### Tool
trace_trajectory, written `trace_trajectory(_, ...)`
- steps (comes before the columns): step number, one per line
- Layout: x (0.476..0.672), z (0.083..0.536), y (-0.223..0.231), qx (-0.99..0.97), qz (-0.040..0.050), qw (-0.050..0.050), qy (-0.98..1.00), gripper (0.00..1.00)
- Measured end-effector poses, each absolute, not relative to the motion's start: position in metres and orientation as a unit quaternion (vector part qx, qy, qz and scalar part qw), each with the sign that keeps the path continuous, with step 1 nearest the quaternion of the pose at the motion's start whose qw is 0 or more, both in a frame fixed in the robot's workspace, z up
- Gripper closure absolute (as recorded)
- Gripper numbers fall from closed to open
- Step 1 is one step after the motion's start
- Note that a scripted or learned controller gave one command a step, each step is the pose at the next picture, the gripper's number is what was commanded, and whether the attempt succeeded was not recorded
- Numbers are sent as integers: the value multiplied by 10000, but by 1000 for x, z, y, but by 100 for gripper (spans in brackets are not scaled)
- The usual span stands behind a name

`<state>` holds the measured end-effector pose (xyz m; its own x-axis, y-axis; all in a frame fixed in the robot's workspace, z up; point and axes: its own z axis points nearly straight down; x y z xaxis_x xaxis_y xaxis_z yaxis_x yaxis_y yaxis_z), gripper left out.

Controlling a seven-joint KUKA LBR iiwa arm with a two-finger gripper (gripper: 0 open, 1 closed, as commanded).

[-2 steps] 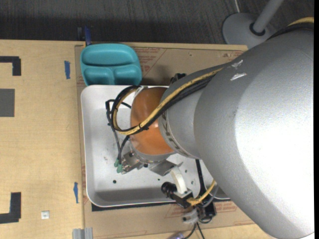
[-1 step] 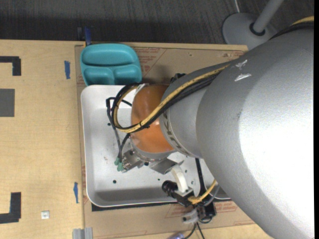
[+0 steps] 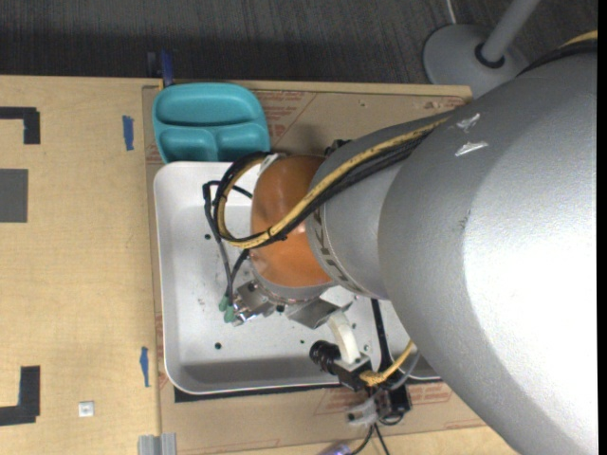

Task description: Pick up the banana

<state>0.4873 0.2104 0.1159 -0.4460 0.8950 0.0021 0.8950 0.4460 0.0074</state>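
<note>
Gripper (image 3: 248, 309): seen low over the white bin (image 3: 185, 254), largely hidden beneath the arm's orange band (image 3: 289, 221); finger state cannot be told. Banana: hidden from sight, place undeterminable. Teal tray (image 3: 211, 121): lodged at the bin's far edge.

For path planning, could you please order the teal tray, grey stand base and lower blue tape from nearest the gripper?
From the gripper:
1. Lower blue tape, bench's left.
2. Teal tray, upper left.
3. Grey stand base, top right.
</note>
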Motion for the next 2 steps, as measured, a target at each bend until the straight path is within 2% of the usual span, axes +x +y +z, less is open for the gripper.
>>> trace_trajectory(2,488,135,211,5272,48,19,8497,100)
